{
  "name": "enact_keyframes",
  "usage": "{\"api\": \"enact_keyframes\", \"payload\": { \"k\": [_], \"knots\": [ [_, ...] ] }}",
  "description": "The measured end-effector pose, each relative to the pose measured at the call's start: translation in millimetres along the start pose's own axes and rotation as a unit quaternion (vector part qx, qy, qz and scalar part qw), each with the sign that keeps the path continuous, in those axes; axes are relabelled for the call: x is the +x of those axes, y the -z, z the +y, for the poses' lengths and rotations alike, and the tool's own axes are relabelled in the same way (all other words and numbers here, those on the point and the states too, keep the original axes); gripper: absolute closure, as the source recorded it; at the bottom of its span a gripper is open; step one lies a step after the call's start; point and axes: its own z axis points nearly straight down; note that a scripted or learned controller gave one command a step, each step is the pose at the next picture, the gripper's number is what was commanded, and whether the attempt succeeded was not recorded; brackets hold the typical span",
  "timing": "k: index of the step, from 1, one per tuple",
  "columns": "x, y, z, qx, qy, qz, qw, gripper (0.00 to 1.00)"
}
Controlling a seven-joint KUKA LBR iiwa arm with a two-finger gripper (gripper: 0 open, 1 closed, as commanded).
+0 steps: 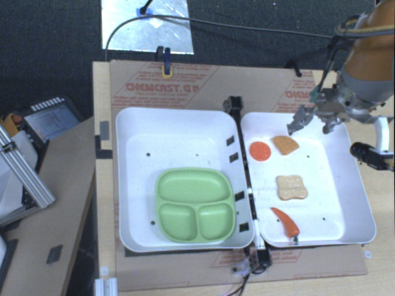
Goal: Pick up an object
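Toast-like, the small golden-brown flat piece [286, 144] is the nearest candidate for the pick: it lies on the floor of the right-hand shallow white bin [345, 190], just below and slightly left of the two-finger gripper [313, 122] as the camera sees it. The gripper hangs over the far part of that bin with its dark fingers [299, 120] spread apart and nothing between them; it does not appear to touch the toast piece, though the slanted view makes its height above the bin floor hard to judge.

Further left of the gripper, just beside the toast piece, lies a flat round red-orange disc [260, 151]. Nearer the camera than the gripper sit a pale tan biscuit-shaped piece [291, 187] and, nearer still, a slim red-orange chilli-shaped object with a green tip [286, 221]. Well off to the gripper's left, in the other white bin [133, 134], rests a light green plastic divided plate [194, 203] with three compartments.

By the look of things the approach step is in hand: the grey arm with its orange band [374, 36] has the tool over the bin, but no grasp is made. The next move, I judge, calls for bringing the spread fingers to straddle the toast piece, lowering close to the bin floor, then closing. Flat thin items lying flush on the floor give little edge to catch, so the fingers may slip over it or nudge it toward the disc.
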Motion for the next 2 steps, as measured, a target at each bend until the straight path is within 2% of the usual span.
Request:
{"api": "enact_keyframes", "payload": {
  "k": [1, 2],
  "knots": [
    [0, 6, 2, -0.005, 0.001, 0.0, 1.0, 0.0],
    [-8, -40, 6, -0.004, 0.0, -0.001, 1.0, 0.0]
  ]
}}
